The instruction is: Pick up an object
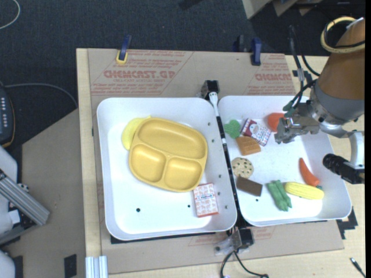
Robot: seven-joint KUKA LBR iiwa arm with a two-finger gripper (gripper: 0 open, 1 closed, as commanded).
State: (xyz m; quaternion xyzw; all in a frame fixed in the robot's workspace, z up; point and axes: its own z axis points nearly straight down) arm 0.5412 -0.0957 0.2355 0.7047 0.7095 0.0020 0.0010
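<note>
Dark carpet is seen around a cardboard-topped bench [174, 62] on which two shallow white bins are set side by side.

Nearest the camera, at 6 o'clock in the left bin [113, 155], a small red-and-white carton [205, 200] is laid. Along the near edge of the right bin [333, 207], a green bean pod [280, 194] and a yellow corn cob [304, 190] are found close together, with a brown chocolate bar [249, 186] at their 9 o'clock. A chocolate-chip cookie [242, 167] is placed just beyond the bar, and a red chili pepper [308, 172] lies at 3 o'clock from it.

Mid-depth in the left bin, a yellow divided plate [168, 153] is seen, overlapping a yellow object at its 10 o'clock.

Farther back in the right bin, an orange-brown block [248, 146], a red-and-white packet [255, 132], a green item [233, 128] and a red-orange tomato-like item [274, 120] are clustered.

The gripper [288, 129] is positioned over the far right part of that bin, just at 3 o'clock of the red-orange item; nothing is seen held, and how far it is parted cannot be told.
</note>
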